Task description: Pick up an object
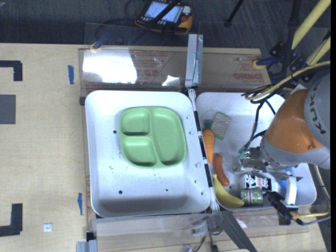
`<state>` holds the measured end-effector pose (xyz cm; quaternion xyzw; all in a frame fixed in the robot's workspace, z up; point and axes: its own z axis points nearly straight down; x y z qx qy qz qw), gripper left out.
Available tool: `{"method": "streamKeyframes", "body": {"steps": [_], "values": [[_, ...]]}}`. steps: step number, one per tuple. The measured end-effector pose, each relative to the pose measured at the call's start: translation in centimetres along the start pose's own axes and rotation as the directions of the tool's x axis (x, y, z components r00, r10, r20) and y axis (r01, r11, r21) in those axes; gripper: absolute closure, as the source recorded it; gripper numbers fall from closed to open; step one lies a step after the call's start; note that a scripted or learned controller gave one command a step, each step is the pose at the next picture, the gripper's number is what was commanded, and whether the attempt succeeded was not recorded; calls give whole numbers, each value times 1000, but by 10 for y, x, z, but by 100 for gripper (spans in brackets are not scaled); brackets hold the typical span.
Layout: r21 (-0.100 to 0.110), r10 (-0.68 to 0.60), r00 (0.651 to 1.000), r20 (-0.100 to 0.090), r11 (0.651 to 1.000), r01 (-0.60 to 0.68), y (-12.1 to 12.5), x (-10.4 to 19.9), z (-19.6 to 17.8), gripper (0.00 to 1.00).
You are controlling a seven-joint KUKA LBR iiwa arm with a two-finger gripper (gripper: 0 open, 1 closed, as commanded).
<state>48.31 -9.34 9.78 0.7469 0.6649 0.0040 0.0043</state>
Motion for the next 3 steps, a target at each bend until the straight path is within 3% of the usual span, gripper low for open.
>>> {"method": "streamKeyframes", "body": {"steps": [1,2,3], "values": [[-1,1,1000,1,1000,-1,0,0,-9,100],[3,18,1000,-1,1000,-18,-1,-1,10,100],[14,169,986,3,985,-170,-11,71,-86,100]]}}
